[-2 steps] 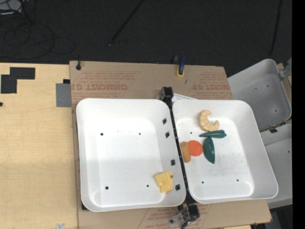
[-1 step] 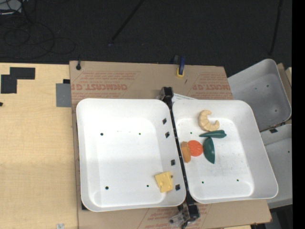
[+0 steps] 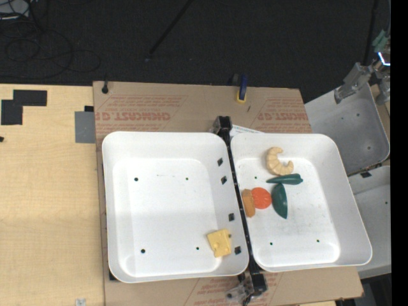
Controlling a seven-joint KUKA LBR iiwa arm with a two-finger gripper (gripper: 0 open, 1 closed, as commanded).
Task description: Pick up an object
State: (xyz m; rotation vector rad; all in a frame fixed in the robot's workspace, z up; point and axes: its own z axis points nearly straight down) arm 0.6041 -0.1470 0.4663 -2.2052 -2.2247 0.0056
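The left bin lies open save a yellow block by its near right corner. The right bin's left middle holds clustered toys.

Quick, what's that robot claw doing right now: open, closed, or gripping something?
Gripper: cannot be told; too little of it shows at the view's upper right edge.

Plastic bins on cardboard over a wood bench

The left bin and right bin look like smooth white plastic with a slight sheen. Under them lies a matt brown cardboard sheet with red print, on a pale wood-grain bench top. The yellow cheese-shaped piece, croissant-shaped toy, orange-red round toy and dark green pieces look like smooth moulded plastic. A matt grey metal plate stands at right.
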